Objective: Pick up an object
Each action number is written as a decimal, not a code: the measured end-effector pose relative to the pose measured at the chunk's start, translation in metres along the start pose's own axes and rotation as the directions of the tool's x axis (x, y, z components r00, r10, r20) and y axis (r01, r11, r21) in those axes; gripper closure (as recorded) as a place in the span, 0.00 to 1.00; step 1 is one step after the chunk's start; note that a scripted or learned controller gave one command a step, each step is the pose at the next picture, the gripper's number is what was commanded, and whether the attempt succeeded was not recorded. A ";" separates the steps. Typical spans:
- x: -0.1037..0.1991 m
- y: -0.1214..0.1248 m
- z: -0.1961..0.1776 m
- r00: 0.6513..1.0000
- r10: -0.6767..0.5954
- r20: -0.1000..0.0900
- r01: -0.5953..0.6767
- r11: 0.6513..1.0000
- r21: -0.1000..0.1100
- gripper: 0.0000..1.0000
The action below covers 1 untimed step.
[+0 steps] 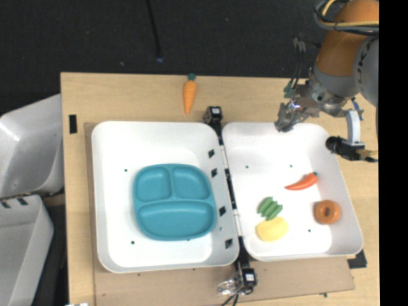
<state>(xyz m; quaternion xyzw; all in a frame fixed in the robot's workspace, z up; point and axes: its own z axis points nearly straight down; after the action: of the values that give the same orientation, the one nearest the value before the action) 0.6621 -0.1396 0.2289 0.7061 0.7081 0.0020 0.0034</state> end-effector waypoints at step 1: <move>0.050 0.000 0.007 1.000 -0.002 -0.002 0.002 1.000 0.008 1.00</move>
<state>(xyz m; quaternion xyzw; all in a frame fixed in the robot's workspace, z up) 0.6620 -0.0898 0.2220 0.7052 0.7090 0.0000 -0.0001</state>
